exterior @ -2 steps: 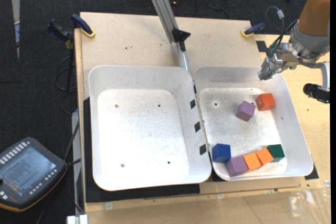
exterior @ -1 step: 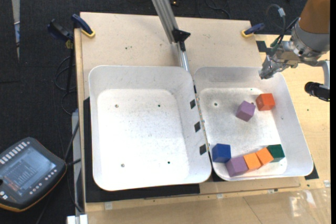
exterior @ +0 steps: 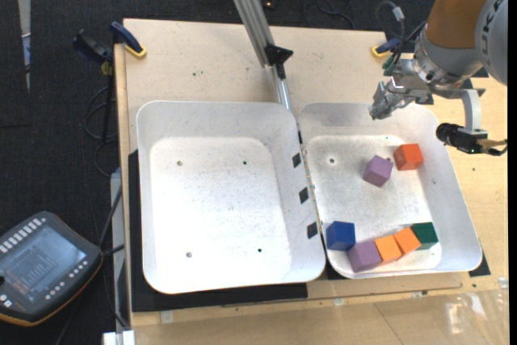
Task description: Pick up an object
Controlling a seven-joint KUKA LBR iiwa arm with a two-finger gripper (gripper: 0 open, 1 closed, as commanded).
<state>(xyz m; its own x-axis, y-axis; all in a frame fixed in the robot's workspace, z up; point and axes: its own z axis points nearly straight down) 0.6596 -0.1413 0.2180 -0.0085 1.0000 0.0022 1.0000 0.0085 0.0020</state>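
Note:
My gripper [exterior: 383, 108] hangs over the far edge of the right bin [exterior: 452, 198], with nothing visible between its fingers. In that bin a purple cube [exterior: 377, 170] and an orange cube [exterior: 409, 156] lie near the middle, below and to the right of the gripper. Along the bin's near edge sit a blue cube [exterior: 340, 235], a second purple cube [exterior: 363, 254], a second orange cube [exterior: 388, 246] and a green cube [exterior: 423, 235], close together in a row.
The left bin [exterior: 212, 194] stands beside the right one. A metal pole [exterior: 246, 0] slants down to the gap between the bins at the back. Clamps [exterior: 128, 40] sit on the bench's far corners. A teach pendant [exterior: 40, 264] lies at the lower left.

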